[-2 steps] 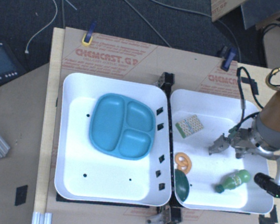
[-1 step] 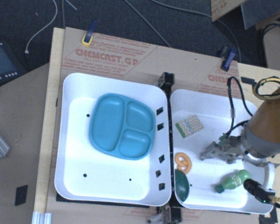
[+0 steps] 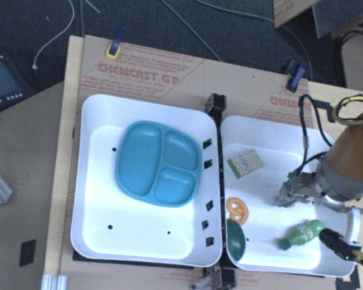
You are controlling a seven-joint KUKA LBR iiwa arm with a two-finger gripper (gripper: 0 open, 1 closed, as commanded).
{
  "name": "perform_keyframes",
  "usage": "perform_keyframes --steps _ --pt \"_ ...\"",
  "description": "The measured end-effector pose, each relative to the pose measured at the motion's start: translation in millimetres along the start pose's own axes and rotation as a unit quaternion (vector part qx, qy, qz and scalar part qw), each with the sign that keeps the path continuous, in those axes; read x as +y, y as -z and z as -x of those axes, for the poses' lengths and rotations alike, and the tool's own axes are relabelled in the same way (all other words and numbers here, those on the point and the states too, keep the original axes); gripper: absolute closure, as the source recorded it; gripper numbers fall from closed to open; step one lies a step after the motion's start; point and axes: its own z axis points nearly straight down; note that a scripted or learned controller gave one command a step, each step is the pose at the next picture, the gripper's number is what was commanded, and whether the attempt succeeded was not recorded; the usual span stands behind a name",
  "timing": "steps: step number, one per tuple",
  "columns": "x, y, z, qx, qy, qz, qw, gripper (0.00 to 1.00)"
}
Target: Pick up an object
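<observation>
A grey KUKA arm with an orange band reaches in from the right over the right-hand bin, its gripper lowered close to the bin floor in open white space. Whether the claw is spread or closed cannot be told from this slanted overhead view, and nothing is visibly caught in it.

The candidates for picking lie scattered around it: a green bottle just to the near right of the claw, a pretzel to its left, a dark green spoon-like piece against the near-left wall, and a small dotted green-and-white packet farther back toward the divider. The left-hand bin holds a blue divided plate.

The risk from here appears plain. The claw stands over bare floor, apart from every object, so closing where it is would likely grasp nothing. The bottle, lying on its side, would probably roll away if nudged by one finger. The flat pretzel and packet give little height to grip, and the spoon-like piece sits tight against the wall, leaving scant room for a finger.
</observation>
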Motion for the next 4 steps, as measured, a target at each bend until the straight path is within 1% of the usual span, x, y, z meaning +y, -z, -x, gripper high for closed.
perform_keyframes --steps 1,2,3,4 --pt "9.8 60.8 1.2 -0.002 0.001 0.004 1.0 1.0" --pt "3.5 107.8 0.9 -0.002 0.0 0.003 1.0 1.0" --pt "11.6 155.7 5.9 -0.002 0.001 0.004 1.0 1.0" --pt "5.7 161.4 -47.4 0.001 0.003 0.0 1.0 1.0"
